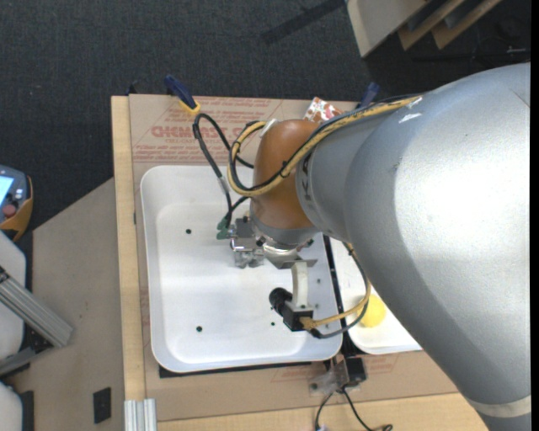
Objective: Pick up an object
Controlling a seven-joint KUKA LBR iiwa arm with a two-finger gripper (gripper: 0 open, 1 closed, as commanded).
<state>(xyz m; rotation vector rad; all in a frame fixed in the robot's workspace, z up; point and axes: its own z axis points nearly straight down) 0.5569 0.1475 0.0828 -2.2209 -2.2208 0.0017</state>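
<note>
Grey arm's two-finger gripper (246, 252) hangs over our shallow white left bin (173, 278), at its two o'clock; grip state unreadable.

Under me a brown bench top (135, 278) with red printing along its far edge sits on dark grey carpet (93, 50). To my left a pale metal rail (34, 307) lies aslant; pale boards (421, 21) occupy the far corner.
</note>
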